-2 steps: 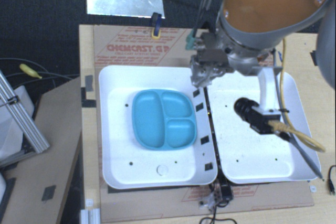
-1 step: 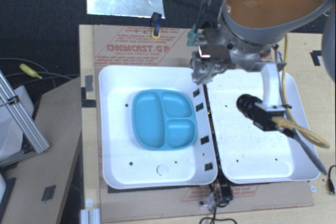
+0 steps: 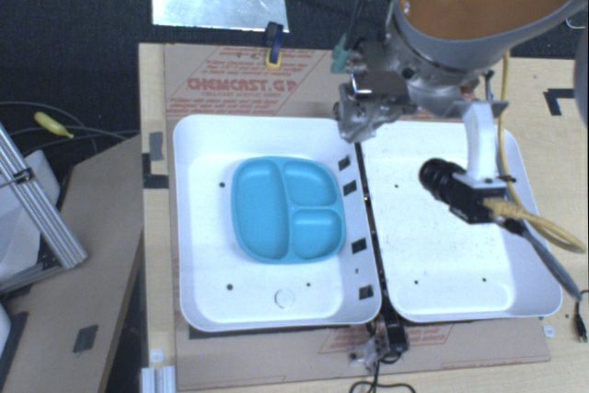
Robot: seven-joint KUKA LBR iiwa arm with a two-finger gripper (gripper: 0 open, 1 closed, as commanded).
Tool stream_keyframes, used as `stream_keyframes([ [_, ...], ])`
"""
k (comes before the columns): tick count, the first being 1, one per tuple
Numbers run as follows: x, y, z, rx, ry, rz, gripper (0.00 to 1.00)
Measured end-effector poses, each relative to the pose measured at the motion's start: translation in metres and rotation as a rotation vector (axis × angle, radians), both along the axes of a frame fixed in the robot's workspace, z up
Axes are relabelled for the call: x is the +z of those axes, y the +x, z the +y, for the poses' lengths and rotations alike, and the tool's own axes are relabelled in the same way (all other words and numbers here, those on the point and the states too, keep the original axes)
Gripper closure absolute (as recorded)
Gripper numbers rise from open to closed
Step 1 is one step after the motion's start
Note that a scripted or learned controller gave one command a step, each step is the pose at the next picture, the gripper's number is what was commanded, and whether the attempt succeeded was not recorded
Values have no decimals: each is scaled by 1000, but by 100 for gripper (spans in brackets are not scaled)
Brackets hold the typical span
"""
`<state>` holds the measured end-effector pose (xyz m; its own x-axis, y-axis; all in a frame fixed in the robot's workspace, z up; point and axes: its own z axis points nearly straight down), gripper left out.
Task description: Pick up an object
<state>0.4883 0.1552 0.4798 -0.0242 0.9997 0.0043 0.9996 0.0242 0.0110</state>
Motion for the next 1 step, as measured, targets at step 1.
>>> stream_keyframes([
  [1,11,0,0,6,1,-1,100],
])
